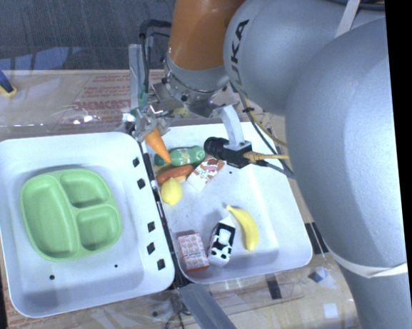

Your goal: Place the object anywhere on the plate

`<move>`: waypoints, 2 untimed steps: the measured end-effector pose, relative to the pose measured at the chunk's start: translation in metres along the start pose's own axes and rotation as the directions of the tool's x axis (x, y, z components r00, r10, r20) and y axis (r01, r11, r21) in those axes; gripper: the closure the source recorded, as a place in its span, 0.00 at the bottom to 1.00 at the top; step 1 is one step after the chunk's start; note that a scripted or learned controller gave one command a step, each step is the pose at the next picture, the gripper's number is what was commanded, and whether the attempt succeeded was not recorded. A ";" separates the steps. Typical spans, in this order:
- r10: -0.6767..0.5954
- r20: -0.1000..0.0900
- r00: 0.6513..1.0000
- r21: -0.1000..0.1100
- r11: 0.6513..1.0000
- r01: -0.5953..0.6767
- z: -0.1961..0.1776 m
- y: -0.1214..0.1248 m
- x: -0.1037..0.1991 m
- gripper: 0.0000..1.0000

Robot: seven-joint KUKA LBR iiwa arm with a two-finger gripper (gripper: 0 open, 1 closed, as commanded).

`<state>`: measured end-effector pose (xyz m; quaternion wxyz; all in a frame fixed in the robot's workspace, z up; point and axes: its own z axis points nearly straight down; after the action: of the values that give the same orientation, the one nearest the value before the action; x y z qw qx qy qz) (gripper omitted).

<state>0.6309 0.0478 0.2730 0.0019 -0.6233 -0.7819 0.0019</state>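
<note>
A green divided plate point(70, 211) lies in the left white bin point(16, 284). My gripper point(144, 127) hangs over the far left corner of the right bin point(285, 253), beside the wall between the two bins. An orange carrot point(158, 146) slants down from it, and its thick end sits between the fingers, which are shut on it. The carrot is to the right of the plate and apart from it.
In the right bin lie a green item point(184, 156), a second orange carrot point(174, 174), a lemon point(171, 192), a white packet point(207, 173), a banana point(246, 227), a cow-print carton point(223, 241) and a red box point(192, 249). The arm's bulk covers the right side.
</note>
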 end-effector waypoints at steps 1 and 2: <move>0.173 0.000 0.985 0.001 0.985 -0.173 -0.012 -0.032 0.007 1.00; 0.228 0.000 0.974 0.001 0.974 -0.228 0.062 0.009 0.065 1.00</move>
<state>0.6244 0.1132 0.2106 0.0020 -0.7088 -0.7054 0.0028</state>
